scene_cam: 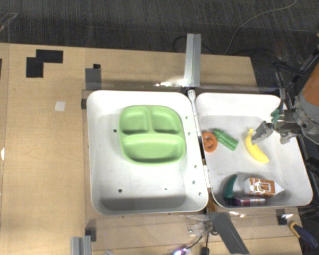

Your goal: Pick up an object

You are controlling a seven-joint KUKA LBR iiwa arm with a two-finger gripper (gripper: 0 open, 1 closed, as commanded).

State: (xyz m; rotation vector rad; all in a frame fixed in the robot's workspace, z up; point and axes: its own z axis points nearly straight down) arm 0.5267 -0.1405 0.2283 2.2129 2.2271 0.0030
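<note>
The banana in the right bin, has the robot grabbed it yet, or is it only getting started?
Nothing looks picked up yet. The banana lies on the floor of the right bin, like the green item and small carton. In hand: the gripper sits low beside the banana's upper end, its fingers holding nothing. Left: closing on an object and lifting it.

Left bin [103,195] holds a divided plate [151,133]; right bin [234,102] holds a banana [256,149] (carton [261,186] nearer the front).
</note>
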